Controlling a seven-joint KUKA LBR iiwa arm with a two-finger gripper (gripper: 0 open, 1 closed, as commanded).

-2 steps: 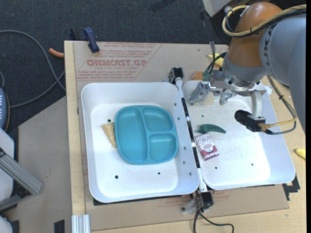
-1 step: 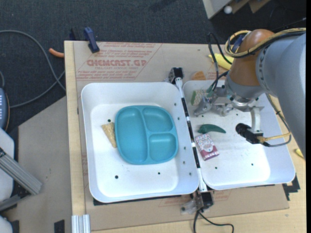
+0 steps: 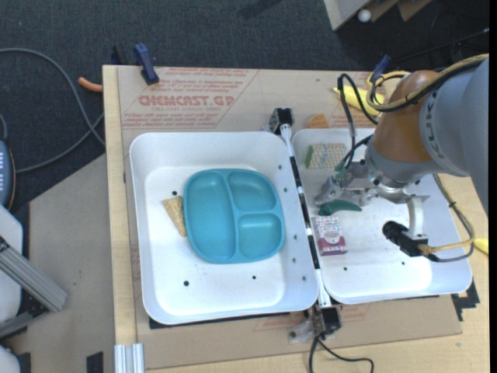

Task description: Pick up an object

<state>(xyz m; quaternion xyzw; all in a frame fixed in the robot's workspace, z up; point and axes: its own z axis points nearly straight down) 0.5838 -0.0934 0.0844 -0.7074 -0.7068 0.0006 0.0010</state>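
Since hand (image 3: pixel 340 193) sits low over dark green object (image 3: pixel 342 206) in right bin (image 3: pixel 388 282), treat that as your target. Can't tell from here whether hand is open or closed, or gripping anything. Pink packet (image 3: pixel 329 234) lies just beside green piece, toward near side; another packet (image 3: pixel 324 155) near far wall. Tip: centre on green thing alone, keep clear of pink packet and divider wall, lift straight up. Left bin (image 3: pixel 155 286) has teal tray (image 3: pixel 233 214) over tan cracker (image 3: pixel 175 210), ignore it.
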